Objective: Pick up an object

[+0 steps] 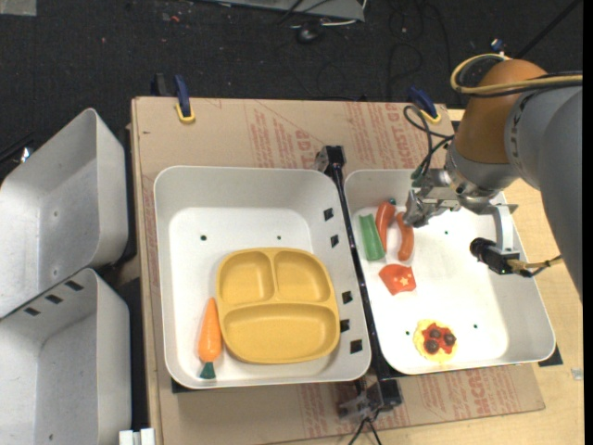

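Observation:
My gripper hangs low over the upper left part of the right bin. Its tip is just above an orange-red sausage and right of a second red-orange piece. A green strip lies beside them along the bin's left wall. Below them rests a red wedge. A yellow disc with dark berries sits near the front wall. I see nothing lifted off the bin floor.
The left bin holds a yellow divided plate and an orange carrot at its left side. A black cable connector hangs over the right bin. White bin shapes stand at far left.

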Tool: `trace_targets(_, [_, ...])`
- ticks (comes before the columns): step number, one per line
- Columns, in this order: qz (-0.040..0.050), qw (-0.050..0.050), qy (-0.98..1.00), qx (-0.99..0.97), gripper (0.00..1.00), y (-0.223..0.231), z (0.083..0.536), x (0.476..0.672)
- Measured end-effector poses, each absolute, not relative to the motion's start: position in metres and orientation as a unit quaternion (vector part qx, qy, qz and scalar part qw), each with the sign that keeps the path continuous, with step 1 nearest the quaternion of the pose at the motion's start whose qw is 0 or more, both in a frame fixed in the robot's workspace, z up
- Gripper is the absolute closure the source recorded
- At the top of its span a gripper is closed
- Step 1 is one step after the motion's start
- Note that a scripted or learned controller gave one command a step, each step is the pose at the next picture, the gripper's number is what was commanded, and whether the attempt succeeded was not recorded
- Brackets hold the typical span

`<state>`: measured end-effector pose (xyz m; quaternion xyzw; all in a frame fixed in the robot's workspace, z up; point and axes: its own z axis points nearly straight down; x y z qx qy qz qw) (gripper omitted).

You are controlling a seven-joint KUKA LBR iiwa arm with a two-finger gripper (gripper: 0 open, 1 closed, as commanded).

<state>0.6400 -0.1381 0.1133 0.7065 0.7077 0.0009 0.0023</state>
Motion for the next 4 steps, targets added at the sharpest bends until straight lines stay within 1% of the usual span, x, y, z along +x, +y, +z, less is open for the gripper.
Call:
trace_targets(1, [0.0012, 0.002, 0.707, 0.708, 1.0, -0.141, 0.169, 0.631])
trace_targets(2, [0.0015, 0.003, 0.708, 0.707, 1.0, -0.149, 0.219, 0.639])
trace_targets(3, [0.0018, 0.003, 0.708, 0.706, 1.0, -0.149, 0.273, 0.64])
trace_targets(4, [0.0, 0.0, 0.709, 0.705, 1.0, -0.103, 0.273, 0.643])
